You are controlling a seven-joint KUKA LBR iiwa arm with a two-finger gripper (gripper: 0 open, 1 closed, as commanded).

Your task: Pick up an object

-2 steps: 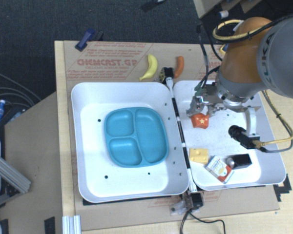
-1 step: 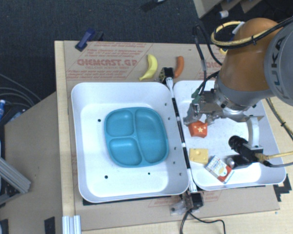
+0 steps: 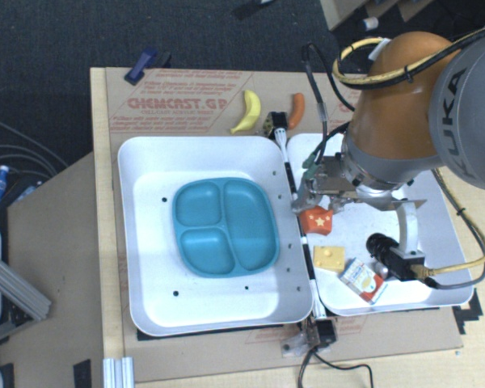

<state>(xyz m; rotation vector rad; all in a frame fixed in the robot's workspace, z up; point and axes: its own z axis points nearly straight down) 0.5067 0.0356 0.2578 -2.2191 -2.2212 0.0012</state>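
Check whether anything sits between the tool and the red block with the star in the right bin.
Nothing visible does. The tool hangs directly over the red block at the right bin's left edge, with no object between them. The yellow block and the small packet lie below it in the picture, off to the side.

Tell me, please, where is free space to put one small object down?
Free: the left bin floor around the blue divided plate, widest along its front wall. Crowded: the right bin, with orange block, yellow piece, small packet and arm.
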